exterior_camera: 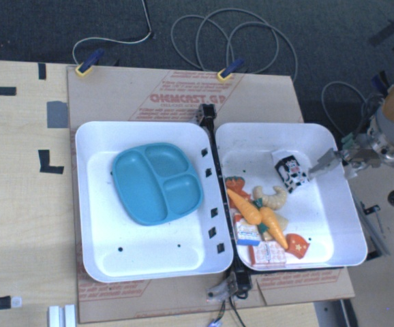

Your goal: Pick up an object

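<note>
The worktop (20,182) under me is pale wood, with a brown cardboard sheet (183,97) laid on it and 2 shallow white bins side by side on that sheet. The left bin (91,251) holds 1 thing, a blue sectioned plate (157,182) with 3 compartments, lying flat and slightly turned, near the middle of the bin. The right bin (333,251) holds a cluster of small things toward its left and lower part. My arm (381,145) comes in from the right, over the right rim of that bin, and my pincer (320,163) reaches inward at about the bin's upper right; I cannot tell how it stands, since it is too small and blurred here. Just beside its tip, toward the middle of the bin, lies a black-and-white box (290,171), tilted; I cannot tell whether I touch it. Below and left of that is a beige lumpy piece (273,197), and touching it an orange carrot-like toy (255,213) lying aslant. A flat printed card (265,252) lies near the bin's lower rim, with a red-orange piece (296,245) at its right. On the dark floor beyond the worktop, grey cable loops (231,43) lie, and 2 clamps with yellow and blue grip the sheet's far edge.
</note>
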Controlling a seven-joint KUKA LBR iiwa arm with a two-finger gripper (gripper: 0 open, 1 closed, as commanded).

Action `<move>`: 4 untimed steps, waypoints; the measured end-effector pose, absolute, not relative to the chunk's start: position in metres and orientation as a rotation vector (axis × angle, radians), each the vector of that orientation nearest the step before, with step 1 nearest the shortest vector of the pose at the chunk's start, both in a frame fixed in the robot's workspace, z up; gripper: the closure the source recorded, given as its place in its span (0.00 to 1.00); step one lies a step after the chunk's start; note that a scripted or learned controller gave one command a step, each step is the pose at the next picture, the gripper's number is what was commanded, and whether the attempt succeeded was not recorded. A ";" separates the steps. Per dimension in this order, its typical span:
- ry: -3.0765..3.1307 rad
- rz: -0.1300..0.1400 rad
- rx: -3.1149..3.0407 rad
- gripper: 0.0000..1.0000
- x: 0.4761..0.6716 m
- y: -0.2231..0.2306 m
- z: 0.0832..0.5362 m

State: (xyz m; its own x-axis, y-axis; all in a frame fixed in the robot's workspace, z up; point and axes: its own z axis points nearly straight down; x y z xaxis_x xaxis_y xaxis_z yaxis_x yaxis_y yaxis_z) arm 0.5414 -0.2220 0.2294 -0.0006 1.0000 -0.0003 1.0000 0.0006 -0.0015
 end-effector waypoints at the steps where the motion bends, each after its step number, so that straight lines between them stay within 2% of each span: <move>1: -2.221 0.003 -2.219 0.00 0.595 -0.217 0.160; 2: -2.227 -0.001 -2.223 0.00 0.632 -0.206 0.087; 3: -2.229 0.000 -2.224 1.00 0.633 -0.206 0.098; 4: -2.222 0.002 -2.218 1.00 0.666 -0.155 0.131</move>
